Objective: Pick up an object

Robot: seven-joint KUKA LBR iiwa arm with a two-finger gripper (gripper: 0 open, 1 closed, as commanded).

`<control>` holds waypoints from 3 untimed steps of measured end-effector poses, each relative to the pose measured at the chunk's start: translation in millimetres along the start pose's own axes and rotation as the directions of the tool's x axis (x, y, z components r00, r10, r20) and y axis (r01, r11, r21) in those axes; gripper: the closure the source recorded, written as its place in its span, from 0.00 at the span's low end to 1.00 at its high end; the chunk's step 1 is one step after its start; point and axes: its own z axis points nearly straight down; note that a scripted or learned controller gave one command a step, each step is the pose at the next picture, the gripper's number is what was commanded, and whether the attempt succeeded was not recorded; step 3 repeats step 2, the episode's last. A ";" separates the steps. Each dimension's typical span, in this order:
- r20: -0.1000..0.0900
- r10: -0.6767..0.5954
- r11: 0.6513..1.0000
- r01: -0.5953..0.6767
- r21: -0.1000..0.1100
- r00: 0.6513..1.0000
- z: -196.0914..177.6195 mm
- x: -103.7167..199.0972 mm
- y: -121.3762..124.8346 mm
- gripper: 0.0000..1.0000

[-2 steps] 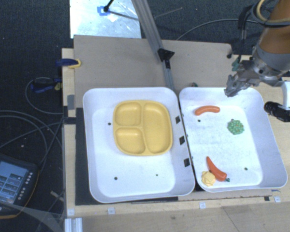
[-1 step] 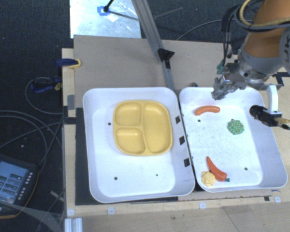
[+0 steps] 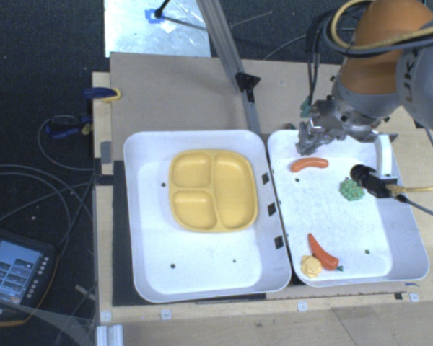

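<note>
While the gripper [image 3: 308,144] hangs over the far left corner of the right bin [image 3: 411,254], nothing is seen between its fingers, and whether they are spread or closed cannot be told from this slanted view. Just beside and below it, near the bin's far edge, a toy sausage [image 3: 309,165] is found lying flat; it is judged the likeliest object to be picked. Its long axis is laid nearly parallel to the far edge, running left to right with a slight upward curve at the right end. It is likely light, smooth and somewhat slippery, probably hollow plastic, so it should be taken across its narrow width at the middle, with the fingers set square to the long axis, lest it roll or squirt out. A green broccoli piece [image 3: 351,189] is seen toward the right side of the same bin, and an orange carrot [image 3: 322,251] touching a yellow piece [image 3: 311,267] is seen near the front edge. The carrot's axis is slanted from upper left to lower right. A yellow divided plate [image 3: 213,190] is placed in the left bin [image 3: 148,265].
</note>
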 end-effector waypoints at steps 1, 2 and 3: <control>0.000 0.001 1.000 -0.001 0.001 1.000 18.6 46.0 -12.9 1.00; 0.000 0.000 1.000 0.000 0.002 1.000 34.1 101.4 -18.0 1.00; 0.000 0.000 1.000 0.000 0.002 1.000 34.1 101.4 -18.0 1.00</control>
